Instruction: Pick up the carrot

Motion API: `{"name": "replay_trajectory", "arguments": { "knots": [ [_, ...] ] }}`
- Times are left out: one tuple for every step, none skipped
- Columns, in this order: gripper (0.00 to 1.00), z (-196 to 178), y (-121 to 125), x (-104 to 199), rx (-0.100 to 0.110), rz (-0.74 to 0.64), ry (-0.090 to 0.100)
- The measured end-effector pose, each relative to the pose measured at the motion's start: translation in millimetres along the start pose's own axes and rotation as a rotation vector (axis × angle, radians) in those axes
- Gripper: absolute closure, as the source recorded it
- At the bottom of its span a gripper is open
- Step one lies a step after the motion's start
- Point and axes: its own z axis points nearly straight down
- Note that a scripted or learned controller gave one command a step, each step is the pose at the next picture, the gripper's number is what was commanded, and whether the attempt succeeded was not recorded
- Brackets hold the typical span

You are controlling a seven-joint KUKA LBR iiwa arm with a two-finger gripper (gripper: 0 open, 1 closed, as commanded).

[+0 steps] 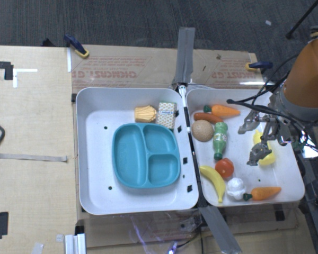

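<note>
Two carrots lie in the right bin [292, 192]. One carrot [226, 110] lies near the back wall, its green top pointing left. The other carrot [266, 193] rests at the front edge, its green end next to a white garlic bulb [236, 188]. My gripper [254, 140] hangs over the right half of that bin, between the two carrots and apart from both. Its fingers are spread open with nothing held between them. A yellow lemon [266, 159] lies partly hidden under the gripper.
The right bin also holds a red pepper [209, 117], a brown potato [202, 130], a green bottle [219, 142], a tomato [224, 168] and a banana [214, 181]. The left bin [90, 157] holds a blue divided plate [147, 155], a yellow biscuit [145, 114] and a snack packet [167, 114].
</note>
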Motion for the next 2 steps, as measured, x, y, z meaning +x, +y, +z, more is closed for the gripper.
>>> {"name": "replay_trajectory", "arguments": {
  "knots": [
    [0.00, 38.5, -34.9, -79.7, 0.001, -0.091, -0.002],
    [0.00, 96.3, -55.8, -131.9, 0.000, 0.074, -0.004]
  ]
}}
